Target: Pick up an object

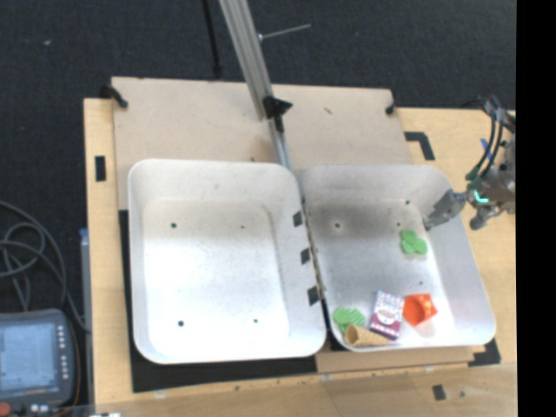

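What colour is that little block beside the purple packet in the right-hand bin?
Orange-red. The block sits just right of the purple packet, clearest in the camera view.

No text could be read anywhere. The small purple-and-white packet [387, 314] in the right bin [452, 259] bore print too blurred to make out, and the pendant screen [33, 354] showed nothing legible.

This is a robotics lab, a test cell rather than a home or shop. A pale plywood bench [365, 111] stands on dark carpet [52, 42], carrying two shallow white plastic bins [217, 176] side by side. A slanted aluminium profile mast [245, 46] rises behind them, black cables [22, 241] trail across the floor, and a grey handheld control pendant [35, 359] lies at the lower left.
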{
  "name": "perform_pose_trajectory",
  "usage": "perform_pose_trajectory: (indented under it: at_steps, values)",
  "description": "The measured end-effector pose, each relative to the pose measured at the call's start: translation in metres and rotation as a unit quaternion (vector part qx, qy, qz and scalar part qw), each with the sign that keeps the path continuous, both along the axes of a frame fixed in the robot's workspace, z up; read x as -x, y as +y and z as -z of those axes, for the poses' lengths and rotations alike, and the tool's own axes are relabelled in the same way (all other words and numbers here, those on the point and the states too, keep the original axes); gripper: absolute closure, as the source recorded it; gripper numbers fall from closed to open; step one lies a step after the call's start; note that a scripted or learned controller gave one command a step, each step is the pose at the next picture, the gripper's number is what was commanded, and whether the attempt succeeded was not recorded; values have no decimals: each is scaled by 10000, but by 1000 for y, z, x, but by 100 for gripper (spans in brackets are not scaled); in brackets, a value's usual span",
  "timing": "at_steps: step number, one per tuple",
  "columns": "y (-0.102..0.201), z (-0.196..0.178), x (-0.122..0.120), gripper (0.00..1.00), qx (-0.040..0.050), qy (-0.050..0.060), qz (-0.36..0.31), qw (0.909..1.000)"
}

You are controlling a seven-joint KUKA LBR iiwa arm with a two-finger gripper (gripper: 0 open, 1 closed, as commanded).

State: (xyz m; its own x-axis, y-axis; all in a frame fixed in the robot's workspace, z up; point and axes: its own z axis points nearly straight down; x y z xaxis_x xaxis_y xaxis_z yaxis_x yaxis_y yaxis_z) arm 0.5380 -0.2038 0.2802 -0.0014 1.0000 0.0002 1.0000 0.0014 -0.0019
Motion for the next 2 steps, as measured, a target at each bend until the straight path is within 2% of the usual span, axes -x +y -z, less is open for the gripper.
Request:
perform_pose_trajectory:
  at_steps: [1, 2]
  values:
    - [0, -2, -1, 0, 4, -21, -4, 10000]
    - [2, 60, 3, 0, 4, 13, 14, 10000]
